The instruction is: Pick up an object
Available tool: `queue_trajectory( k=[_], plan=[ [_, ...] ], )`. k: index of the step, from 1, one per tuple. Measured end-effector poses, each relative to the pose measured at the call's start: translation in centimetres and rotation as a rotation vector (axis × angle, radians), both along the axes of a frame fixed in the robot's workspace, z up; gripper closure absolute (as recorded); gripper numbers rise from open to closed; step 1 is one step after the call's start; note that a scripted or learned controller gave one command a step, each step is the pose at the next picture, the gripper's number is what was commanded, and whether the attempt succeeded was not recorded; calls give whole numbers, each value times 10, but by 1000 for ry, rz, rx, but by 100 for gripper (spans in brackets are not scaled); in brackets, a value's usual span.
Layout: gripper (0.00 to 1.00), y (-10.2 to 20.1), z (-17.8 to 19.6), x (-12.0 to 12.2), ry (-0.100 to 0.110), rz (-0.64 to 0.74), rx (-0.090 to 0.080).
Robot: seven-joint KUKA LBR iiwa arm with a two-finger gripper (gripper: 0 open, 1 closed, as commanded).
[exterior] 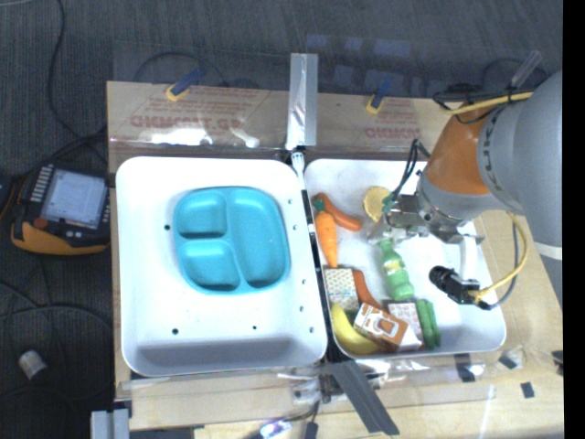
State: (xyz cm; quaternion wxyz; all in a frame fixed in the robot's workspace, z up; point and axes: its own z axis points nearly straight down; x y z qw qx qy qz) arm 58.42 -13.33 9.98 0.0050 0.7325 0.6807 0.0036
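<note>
Watching the feed from my desk, and a lot of the right bin is hard to read. The arm comes in from the right and its grey bulk covers the bin's upper right corner. The gripper sits low over the middle of that bin, and it's such a dark cluster of metal that I can't tell whether it's spread or closed, or whether anything is in it.

Just below it lies a green bottle, lengthwise, its cap end pointing up toward the gripper. I can't say if they touch. A yellow round piece pokes out just left of the gripper, partly hidden. Along the bin's left side there's an orange carrot and another orange piece crossing near its top. Toward the front things pile up: a checkered packet, a banana, a small brown box on top of it, and a green stick-like item beside that.

The left bin holds a blue divided plate, well apart from the arm.
</note>
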Motion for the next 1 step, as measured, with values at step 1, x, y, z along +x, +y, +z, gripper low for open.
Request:
queue_trajectory(
  k=[1],
  plan=[
    [100, 70, 131, -31, 14, -3, 1]
  ],
)
